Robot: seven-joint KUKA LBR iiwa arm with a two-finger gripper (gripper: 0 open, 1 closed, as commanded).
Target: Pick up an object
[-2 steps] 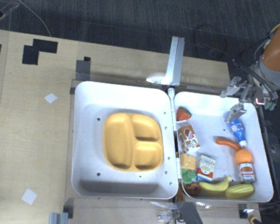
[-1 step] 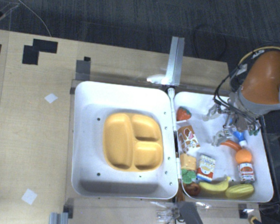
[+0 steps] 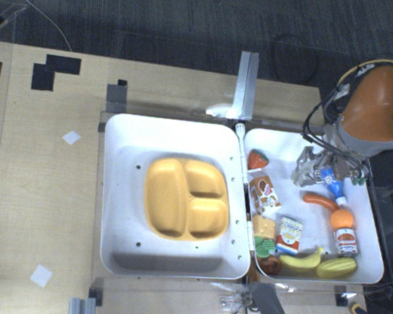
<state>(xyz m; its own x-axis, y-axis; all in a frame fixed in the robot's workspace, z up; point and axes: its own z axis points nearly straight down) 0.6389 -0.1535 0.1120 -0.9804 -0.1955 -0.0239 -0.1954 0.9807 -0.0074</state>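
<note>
Across the wooden bench (image 3: 36, 193), two shallow white bins are seated side by side. Left white bin (image 3: 122, 180) is well apart from the fingers, on their left; a yellow three-compartment plastic tray (image 3: 186, 198) is laid at its middle. Right white bin (image 3: 373, 250) is under the fingers and is crowded with toy food.

Grey arm with orange band (image 3: 379, 100) is seen entering from the right, wrist tilted down over the right bin's far half. Gripper (image 3: 311, 171) is hung low there; whether the fingers are spread or pressed together cannot be told, and nothing can be seen pinched.

Items, placed relative to the fingers:
- brown-and-white printed pouch (image 3: 264, 194): near, to the left and nearer the camera.
- yellow banana (image 3: 300, 260): well apart, at the near wall.
- yellow-green oblong fruit (image 3: 336, 267): just beside the banana's right end.
- small white carton with red print (image 3: 289, 235): between fingers and banana.
- orange-capped sauce bottle (image 3: 343, 234): right and nearer the camera, lying along the bin.
- orange-red sausage (image 3: 321, 200): near, just toward the camera.
- pale yellow cheese block (image 3: 263, 227): beside the carton's left.
- red strawberry (image 3: 257, 159): left, by the divider.
- small blue-and-white bottle (image 3: 333, 183): just beside the fingers, right side; contact cannot be told.
- green leafy piece (image 3: 265, 248) and dark red piece (image 3: 271, 265): near-left corner.
</note>
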